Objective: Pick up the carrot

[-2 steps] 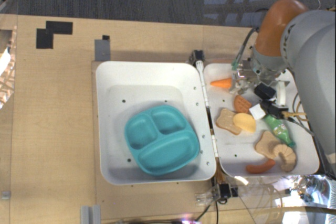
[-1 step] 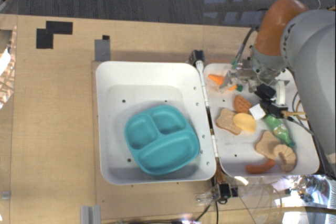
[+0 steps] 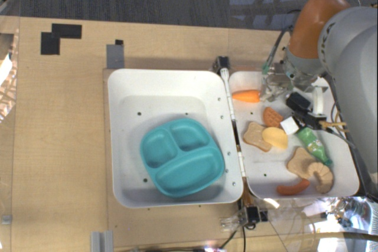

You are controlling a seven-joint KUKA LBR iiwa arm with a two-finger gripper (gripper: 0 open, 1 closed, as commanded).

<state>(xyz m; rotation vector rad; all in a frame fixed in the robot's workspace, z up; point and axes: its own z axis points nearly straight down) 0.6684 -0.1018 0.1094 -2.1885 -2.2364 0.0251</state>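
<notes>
The carrot point(image 3: 245, 95) is a small orange wedge lying on the floor of the right bin point(image 3: 348, 183), in its far left corner close to the divider between the bins. My gripper point(image 3: 273, 90) hangs low right beside the carrot's right end, close enough that contact cannot be judged. The grey arm with its orange band point(image 3: 313, 23) reaches in from the right above it. The carrot looks to be resting on the bin floor, not lifted.
Several toy foods crowd the right bin: a ridged orange piece point(image 3: 272, 117), a bread slice point(image 3: 256, 135), a yellow lump point(image 3: 275, 138), a white cube point(image 3: 289, 125), a green bottle point(image 3: 313, 146), a tan piece point(image 3: 304, 163), a red sausage point(image 3: 293, 187). A teal divided plate point(image 3: 182, 156) lies in the left bin point(image 3: 127, 127).
</notes>
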